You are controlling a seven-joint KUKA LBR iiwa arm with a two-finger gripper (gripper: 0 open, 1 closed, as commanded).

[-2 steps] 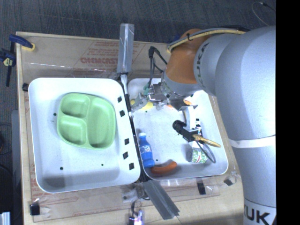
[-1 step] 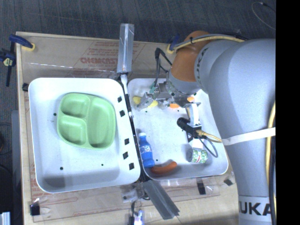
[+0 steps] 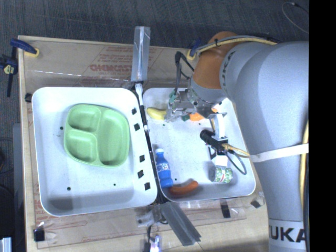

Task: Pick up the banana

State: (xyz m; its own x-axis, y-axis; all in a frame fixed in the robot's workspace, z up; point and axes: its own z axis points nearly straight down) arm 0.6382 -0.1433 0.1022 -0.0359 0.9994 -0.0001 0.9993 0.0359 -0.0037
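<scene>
The small yellow banana lies in the right white plastic bin, tight in its far left corner beside the divider, which leaves the arm little room on that side. The grey two-finger gripper hangs low over that corner, its tips just beside the banana's right end; whether it touches or grips the fruit, and how wide it stands, I cannot tell. A small orange piece sits just right of it. Along the near edge lie a blue plastic bottle, a reddish sausage-shaped toy and a green-labelled can. The left white bin carries a pale green divided plate.
</scene>
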